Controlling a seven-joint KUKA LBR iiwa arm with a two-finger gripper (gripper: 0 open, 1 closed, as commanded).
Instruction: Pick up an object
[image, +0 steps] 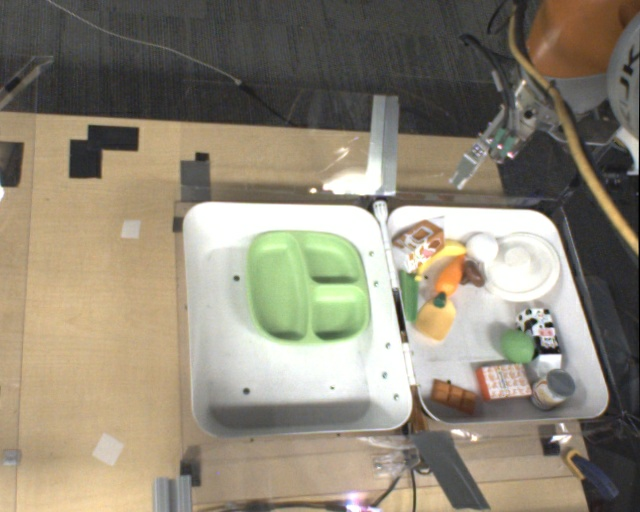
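The right bin (590, 330) holds several small items: a white plate (525, 262), an orange carrot (448, 278), a yellow banana (441, 257), a pale yellow bottle-shaped piece (436, 319), a green lump (517, 346), a black-and-white toy (538, 324), a red box (503, 380), a brown bar (454, 396) and a small can (553, 387). My gripper (488, 150) hangs high beyond the bin's far rim, apart from everything in it, with nothing seen in its grasp.
The left bin (210, 330) carries a green divided tray (305, 285). A metal post (384, 150) rises behind the seam between the bins. Cables run along the right side near the arm. Bare wooden bench lies to the left.
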